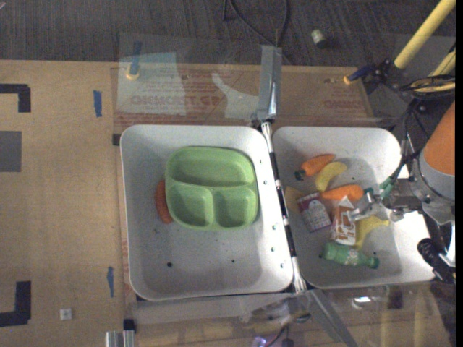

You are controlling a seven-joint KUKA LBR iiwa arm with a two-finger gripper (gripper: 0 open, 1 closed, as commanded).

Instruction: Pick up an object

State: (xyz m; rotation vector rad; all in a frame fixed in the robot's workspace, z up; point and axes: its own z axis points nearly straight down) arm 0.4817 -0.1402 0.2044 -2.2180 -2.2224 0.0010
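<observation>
The right bin holds several toy foods: an orange carrot with a green end, a yellow banana, a second orange carrot, a small pink box, a white and orange carton, a yellow piece and a green bottle lying on its side. My gripper hangs over the right half of this bin, just right of the second carrot and the carton and above the yellow piece. Nothing can be seen held in it.
The left bin carries a green divided tray with an orange object lying against its left side. A metal divider runs between the bins. The arm's orange band and cables crowd the right edge.
</observation>
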